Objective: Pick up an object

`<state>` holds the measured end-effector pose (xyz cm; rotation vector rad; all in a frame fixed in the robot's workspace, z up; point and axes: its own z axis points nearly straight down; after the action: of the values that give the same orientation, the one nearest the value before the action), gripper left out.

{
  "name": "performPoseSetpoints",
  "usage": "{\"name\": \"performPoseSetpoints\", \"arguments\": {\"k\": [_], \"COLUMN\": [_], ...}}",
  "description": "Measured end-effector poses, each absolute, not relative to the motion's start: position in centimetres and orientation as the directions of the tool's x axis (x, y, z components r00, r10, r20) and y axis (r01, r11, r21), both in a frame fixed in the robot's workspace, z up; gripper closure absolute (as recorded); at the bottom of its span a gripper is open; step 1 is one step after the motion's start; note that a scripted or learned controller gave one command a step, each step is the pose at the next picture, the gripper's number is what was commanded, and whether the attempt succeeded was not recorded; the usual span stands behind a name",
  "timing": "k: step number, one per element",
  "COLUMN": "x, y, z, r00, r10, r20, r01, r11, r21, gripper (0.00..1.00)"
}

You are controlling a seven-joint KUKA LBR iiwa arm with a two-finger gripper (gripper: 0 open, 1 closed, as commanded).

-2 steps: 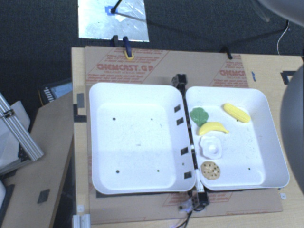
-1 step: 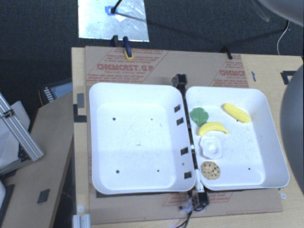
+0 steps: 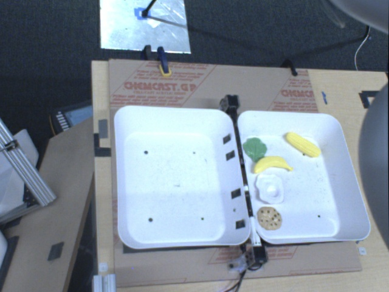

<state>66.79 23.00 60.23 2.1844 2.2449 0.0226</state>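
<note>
The right bin (image 3: pixel 328 224) holds several small toy foods near its left wall. A green broccoli piece (image 3: pixel 254 146) lies at the top of the group. Just below it curves a yellow banana (image 3: pixel 273 163). To the right sits a yellow corn cob (image 3: pixel 302 144). A white fried egg (image 3: pixel 269 187) rests lower down, and a brown cookie (image 3: pixel 269 218) lies nearest the front. A grey part of the arm (image 3: pixel 374 145) looms blurred at the right edge.
The left bin (image 3: pixel 176 175) sits beside the right one, joined by a black hinge strip (image 3: pixel 240 175). Both rest on a cardboard sheet (image 3: pixel 182 84). A metal frame (image 3: pixel 24 169) stands at the left.
</note>
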Motion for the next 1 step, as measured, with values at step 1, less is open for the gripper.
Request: {"name": "performPoseSetpoints", "arguments": {"k": [1], "x": [66.79], "y": [23.00], "z": [60.23], "r00": [-0.027], "r10": [1.000], "r20": [0.003], "r01": [0.999], "r11": [0.027], "r21": [0.017], "gripper": [0.00]}}
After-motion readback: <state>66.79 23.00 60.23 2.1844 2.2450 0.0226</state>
